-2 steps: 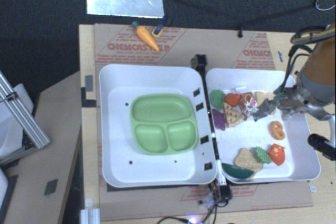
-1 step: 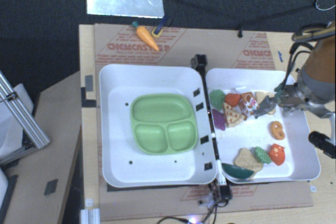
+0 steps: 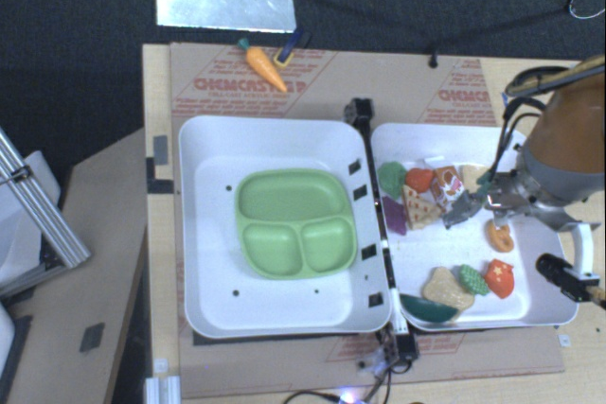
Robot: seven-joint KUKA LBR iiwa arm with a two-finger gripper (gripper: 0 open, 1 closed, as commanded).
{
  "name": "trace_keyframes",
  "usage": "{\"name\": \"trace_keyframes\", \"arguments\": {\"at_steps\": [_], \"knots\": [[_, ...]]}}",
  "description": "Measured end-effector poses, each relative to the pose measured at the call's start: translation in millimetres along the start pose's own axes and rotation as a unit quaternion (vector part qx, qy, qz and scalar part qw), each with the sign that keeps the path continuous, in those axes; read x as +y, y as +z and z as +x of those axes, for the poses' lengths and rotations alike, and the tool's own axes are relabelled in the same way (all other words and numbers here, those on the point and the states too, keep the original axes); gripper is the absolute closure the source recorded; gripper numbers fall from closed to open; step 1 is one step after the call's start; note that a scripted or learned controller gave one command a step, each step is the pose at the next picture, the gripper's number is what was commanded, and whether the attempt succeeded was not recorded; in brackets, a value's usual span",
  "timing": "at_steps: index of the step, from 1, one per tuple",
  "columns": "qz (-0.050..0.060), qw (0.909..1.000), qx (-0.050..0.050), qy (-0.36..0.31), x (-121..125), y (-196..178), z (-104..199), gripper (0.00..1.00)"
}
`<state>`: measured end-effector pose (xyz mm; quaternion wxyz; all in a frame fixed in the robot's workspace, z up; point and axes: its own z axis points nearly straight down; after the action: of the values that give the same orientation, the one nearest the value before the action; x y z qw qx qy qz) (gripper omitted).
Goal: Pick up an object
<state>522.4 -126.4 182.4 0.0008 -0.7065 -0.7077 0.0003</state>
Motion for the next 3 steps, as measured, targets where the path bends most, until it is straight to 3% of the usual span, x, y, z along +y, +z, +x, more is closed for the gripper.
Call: {"name": "trace_keyframes", "arguments": {"at_steps": [2,3], "knots": [[0.000,1.0000,0.000,0.000,2,100,11,0.00],[-0.002,1.0000,0.000,0.000,3,88,10,1.00]]}}
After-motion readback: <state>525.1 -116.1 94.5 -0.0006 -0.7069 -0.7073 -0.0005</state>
